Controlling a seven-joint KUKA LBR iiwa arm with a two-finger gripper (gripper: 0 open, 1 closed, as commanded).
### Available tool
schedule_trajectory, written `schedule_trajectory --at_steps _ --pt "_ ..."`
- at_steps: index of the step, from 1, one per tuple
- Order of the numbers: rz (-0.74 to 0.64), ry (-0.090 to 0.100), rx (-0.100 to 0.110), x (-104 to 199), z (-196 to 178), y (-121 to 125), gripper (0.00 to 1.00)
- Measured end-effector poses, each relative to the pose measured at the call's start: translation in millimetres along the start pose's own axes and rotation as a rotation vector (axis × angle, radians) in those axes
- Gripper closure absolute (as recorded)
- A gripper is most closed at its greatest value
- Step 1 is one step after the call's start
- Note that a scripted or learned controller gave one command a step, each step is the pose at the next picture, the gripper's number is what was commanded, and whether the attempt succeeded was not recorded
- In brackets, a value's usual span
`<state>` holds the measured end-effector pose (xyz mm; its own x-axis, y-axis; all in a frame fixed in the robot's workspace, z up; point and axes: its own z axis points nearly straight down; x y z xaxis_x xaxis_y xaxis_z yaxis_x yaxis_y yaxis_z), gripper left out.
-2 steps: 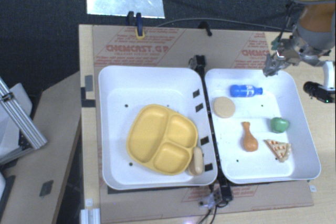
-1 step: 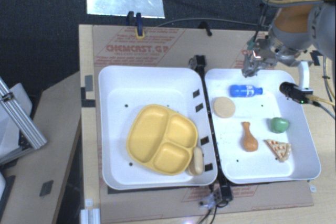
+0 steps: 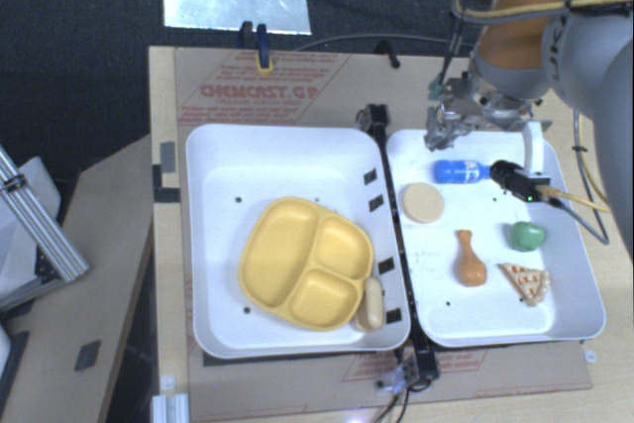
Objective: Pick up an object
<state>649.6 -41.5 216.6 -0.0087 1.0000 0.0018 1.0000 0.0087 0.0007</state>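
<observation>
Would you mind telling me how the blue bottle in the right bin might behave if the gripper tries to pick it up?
The blue bottle lies on its side, so its rounded body will probably roll if nudged. It looks like a smooth plastic toy, likely light and somewhat slippery between the fingers. The gripper is just beside it, so an off-centre approach might push it away.

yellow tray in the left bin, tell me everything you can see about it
The yellow tray is a rounded, glossy plate that looks like plastic, split by raised ridges into three compartments, all bare. It lies flat and right side up, turned at a slant, in the lower right part of the left bin. A small beige bread-like piece rests against its lower right rim. The gripper is over the right bin, well away from it.
</observation>
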Motion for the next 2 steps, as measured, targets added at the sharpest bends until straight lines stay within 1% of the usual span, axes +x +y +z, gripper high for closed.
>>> schedule_trajectory --at_steps 1,2 --pt "0.000 0.000 -0.001 52 -10 -7 1.00" --pt "-0.002 0.001 -0.001 115 -6 -8 1.00"
